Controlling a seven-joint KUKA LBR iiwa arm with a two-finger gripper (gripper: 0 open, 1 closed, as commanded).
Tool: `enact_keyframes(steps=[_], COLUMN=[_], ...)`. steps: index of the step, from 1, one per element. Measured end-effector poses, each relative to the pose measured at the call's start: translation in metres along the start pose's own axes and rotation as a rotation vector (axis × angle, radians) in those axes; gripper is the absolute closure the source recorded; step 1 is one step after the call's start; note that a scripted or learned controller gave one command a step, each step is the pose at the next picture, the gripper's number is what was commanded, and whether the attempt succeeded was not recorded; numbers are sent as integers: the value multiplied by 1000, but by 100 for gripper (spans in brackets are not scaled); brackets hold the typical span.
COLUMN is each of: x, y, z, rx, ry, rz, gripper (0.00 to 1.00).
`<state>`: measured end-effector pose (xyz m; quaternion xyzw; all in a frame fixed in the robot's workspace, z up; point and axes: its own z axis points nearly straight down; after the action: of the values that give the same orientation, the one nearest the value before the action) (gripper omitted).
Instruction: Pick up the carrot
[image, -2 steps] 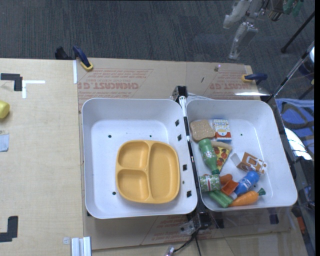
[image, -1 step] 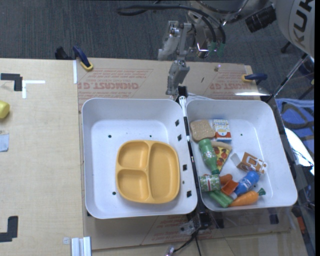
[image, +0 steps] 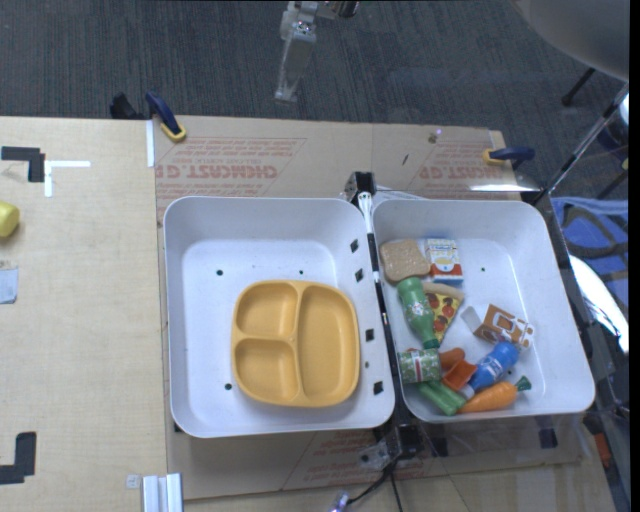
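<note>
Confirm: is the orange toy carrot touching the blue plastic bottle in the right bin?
Touching. The camera view shows the blue plastic bottle's lower end resting against the orange toy carrot, no gap between.

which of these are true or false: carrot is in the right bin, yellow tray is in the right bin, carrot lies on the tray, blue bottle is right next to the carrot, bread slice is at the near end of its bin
1. The carrot is in the right bin. True.
2. The yellow tray is in the right bin. False: it sits in the left bin.
3. The carrot lies on the tray. False: it lies on the right bin's floor, at the near edge.
4. The blue bottle is right beside the carrot. True: it lies just behind it.
5. The bread slice is at the near end of its bin. False: it lies at the far end.
</note>
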<state>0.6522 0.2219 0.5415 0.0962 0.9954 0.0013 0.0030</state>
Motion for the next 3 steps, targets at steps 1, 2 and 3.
enact_keyframes(steps=[1, 2, 3], x=[-2, -2, -4], y=[0, 0, 0], z=[-9, -9, -18], rx=[-3, -3, -7], ry=[-6, -5, -12], rz=[2, 3, 4], gripper=[100, 0, 100])
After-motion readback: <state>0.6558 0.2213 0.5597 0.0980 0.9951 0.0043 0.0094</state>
